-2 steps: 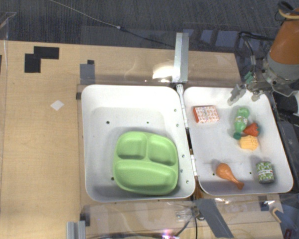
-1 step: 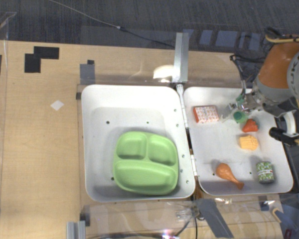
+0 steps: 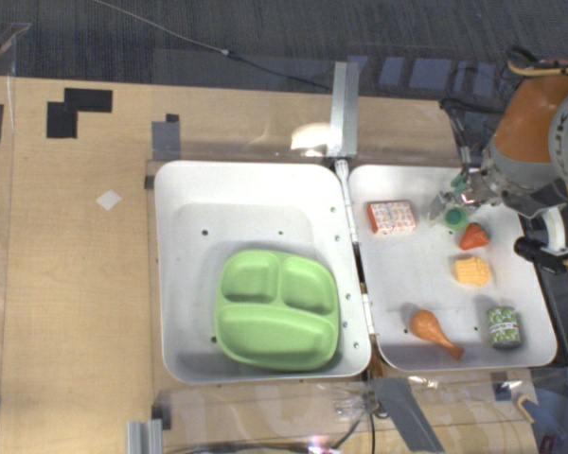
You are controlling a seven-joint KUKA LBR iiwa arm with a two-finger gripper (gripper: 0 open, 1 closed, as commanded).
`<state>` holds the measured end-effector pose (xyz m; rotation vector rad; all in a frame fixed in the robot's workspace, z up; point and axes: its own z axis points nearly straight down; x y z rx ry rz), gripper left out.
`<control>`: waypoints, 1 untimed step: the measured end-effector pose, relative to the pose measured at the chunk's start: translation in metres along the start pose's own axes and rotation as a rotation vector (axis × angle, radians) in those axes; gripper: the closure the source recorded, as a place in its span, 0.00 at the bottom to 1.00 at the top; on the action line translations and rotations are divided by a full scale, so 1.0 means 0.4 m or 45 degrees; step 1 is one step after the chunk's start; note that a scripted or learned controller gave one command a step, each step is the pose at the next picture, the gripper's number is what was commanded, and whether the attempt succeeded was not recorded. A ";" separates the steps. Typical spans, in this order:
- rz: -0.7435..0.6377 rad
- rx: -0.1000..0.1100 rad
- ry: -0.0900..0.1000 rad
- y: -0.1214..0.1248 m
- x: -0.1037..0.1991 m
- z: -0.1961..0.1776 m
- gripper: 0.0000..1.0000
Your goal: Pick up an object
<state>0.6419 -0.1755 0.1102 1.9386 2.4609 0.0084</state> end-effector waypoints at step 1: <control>-0.189 0.007 0.003 -0.011 0.123 -0.240 1.00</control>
